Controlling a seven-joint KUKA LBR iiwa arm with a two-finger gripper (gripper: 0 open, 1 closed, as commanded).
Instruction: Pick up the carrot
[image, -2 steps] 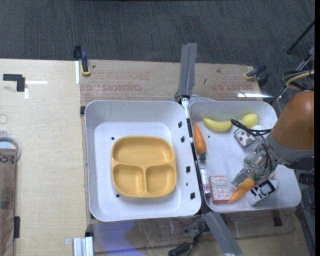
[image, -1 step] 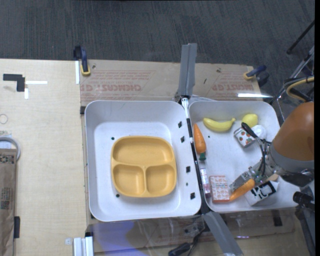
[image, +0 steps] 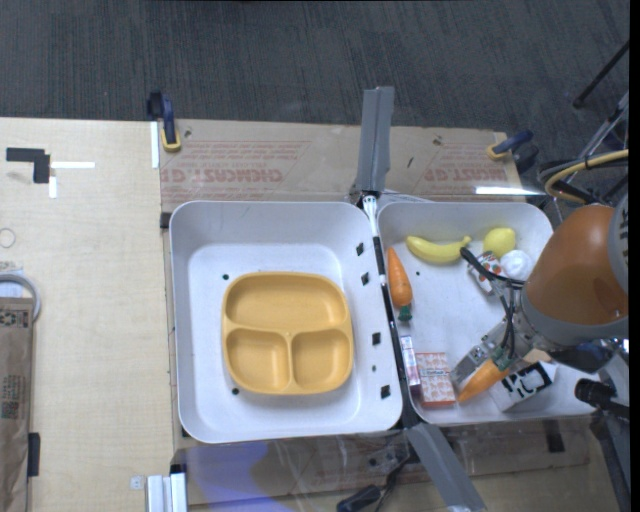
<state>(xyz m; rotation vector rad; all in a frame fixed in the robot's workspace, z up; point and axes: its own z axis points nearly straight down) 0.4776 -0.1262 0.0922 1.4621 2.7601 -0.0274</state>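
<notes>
Tray (image: 288, 290) in left bin (image: 200, 330) (carrot (image: 399, 280) in right bin (image: 440, 220))

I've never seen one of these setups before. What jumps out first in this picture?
The big yellow divided plate sits alone in the left bin, hard to miss. In the right bin, a carrot lies against the left wall, with a banana and a lemon near the back. From the right, the arm's orange band looms over the bin, its gripper low at an orange object near the front.
</notes>
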